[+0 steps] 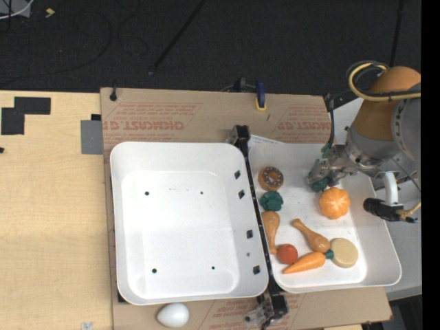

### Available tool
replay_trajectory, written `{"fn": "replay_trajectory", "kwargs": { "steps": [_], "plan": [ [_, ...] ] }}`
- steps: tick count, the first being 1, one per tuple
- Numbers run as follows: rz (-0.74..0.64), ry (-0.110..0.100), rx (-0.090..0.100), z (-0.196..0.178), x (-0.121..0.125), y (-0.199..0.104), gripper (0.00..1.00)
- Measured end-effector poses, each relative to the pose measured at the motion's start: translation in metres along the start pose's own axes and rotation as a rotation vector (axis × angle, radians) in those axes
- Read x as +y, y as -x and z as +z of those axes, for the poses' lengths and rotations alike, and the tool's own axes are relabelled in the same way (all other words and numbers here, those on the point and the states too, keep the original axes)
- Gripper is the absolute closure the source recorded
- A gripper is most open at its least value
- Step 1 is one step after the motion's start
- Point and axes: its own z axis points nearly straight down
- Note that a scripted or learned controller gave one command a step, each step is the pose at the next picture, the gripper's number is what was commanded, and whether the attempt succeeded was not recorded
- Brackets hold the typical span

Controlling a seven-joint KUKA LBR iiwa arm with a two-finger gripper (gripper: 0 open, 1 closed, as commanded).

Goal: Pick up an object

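Nearest me I see a white egg (172, 315) on the cardboard (206, 119) below the left bin (124, 184). In the right bin (385, 267) a carrot (304, 262) lies with its long axis left-right (tip left), near an orange (334, 203). Farther back, the gripper (323, 176) hangs over the bin's rear; I cannot tell its state. Dark floor (206, 33) beyond.

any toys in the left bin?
No. The left bin shows bare white floor; the orange, carrot and donut lie in the right bin.
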Motion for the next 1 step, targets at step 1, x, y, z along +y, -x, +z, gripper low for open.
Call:
{"fn": "replay_trajectory", "kwargs": {
  "steps": [1],
  "plan": [
    [-0.003, 0.0, 0.002, -0.0572, -0.0278, -0.0653, 1.0]
  ]
}}
